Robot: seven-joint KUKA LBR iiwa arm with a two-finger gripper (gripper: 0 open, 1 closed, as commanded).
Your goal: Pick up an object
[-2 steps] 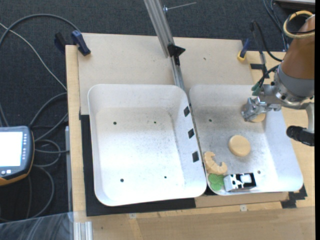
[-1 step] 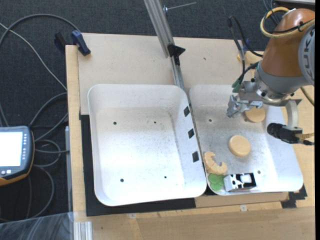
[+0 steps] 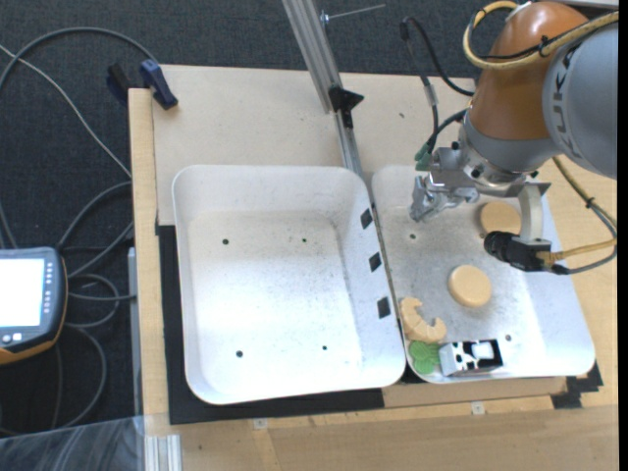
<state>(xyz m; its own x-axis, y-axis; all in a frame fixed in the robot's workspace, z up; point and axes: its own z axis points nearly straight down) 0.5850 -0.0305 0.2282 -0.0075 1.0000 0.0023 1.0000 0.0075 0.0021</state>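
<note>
Arm (image 3: 549, 77) in from the right, orange band high at far right, wrist bent down over the far part of the right bin (image 3: 549, 337). Gripper (image 3: 424, 204) low over the bin's far-left floor, close to the divide between bins. Finger spread not readable from this angle; nothing seen between them. Black cable end (image 3: 510, 248) slung from the wrist, hanging over the bin's right side.

Objects in right bin: round tan disc (image 3: 470, 287) mid-bin, well apart from the gripper, nearer and to its right. Second tan disc (image 3: 498, 216) farther back, partly under the wrist. Tan curled piece (image 3: 421, 321) against the left wall near the near corner. Green piece (image 3: 425, 357) just nearer, touching the near rim. Black-and-white block (image 3: 472, 355) beside it along the near rim.

Open floor between gripper and mid-bin disc; bare patch too at the near-right corner. Near-left corner crowded, three items tight to walls.

Left bin (image 3: 196, 194) speckled. Metal post (image 3: 312, 42) slanting from far side down to the bins' divide. Bench (image 3: 245, 116) bare beyond bins. Blue clamp (image 3: 157, 81) at far-left bench corner.
</note>
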